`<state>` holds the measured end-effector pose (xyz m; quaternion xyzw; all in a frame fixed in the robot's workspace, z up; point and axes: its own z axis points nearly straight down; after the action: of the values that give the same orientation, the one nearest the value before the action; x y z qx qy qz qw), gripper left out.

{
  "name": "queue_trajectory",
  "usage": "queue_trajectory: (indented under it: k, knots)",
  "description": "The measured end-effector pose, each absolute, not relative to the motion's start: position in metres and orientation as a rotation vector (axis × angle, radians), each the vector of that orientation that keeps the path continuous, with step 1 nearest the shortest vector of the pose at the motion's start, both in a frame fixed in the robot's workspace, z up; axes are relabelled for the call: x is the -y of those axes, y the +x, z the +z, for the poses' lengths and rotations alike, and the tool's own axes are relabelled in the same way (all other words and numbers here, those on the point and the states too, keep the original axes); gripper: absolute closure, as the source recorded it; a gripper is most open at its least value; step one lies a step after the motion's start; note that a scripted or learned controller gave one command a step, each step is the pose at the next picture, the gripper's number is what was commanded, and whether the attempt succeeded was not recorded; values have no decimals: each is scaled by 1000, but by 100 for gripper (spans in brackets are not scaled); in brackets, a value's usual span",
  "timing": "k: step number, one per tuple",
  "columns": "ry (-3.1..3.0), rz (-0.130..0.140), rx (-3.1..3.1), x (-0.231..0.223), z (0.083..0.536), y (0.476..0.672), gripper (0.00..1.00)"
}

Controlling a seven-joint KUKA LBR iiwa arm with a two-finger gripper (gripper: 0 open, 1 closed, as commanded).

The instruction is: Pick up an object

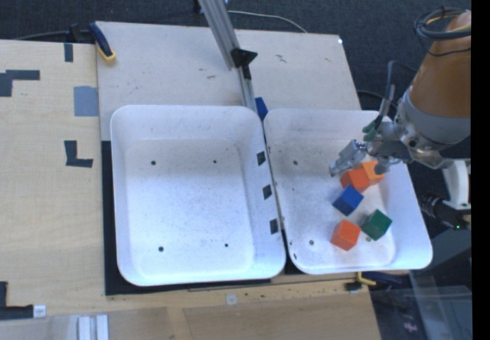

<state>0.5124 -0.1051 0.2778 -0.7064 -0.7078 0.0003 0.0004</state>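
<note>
Blocks sit in the right bin (306,139), four of them close together near its right side: an orange block (363,175) at the top, a blue block (348,200) just below it, a green block (377,224), and a second orange block (345,234) nearest the front rim. The left bin (184,185) stands beside it on the surface (46,201). The gripper (354,156) is right over the top orange block and seems to touch it. I think that is the block it is going for. To do it well, it should come straight down with one finger on each side of that block, not bump the blue one next to it, squeeze, then lift slowly. From where I stand, I cannot tell if the jaws are spread or squeezed, or if they hold anything.
</note>
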Motion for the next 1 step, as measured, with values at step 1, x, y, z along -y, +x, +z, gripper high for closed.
queue_trajectory:
  k: [1]
  knots:
    - [-2219,-1,2226,164,110,518,0]
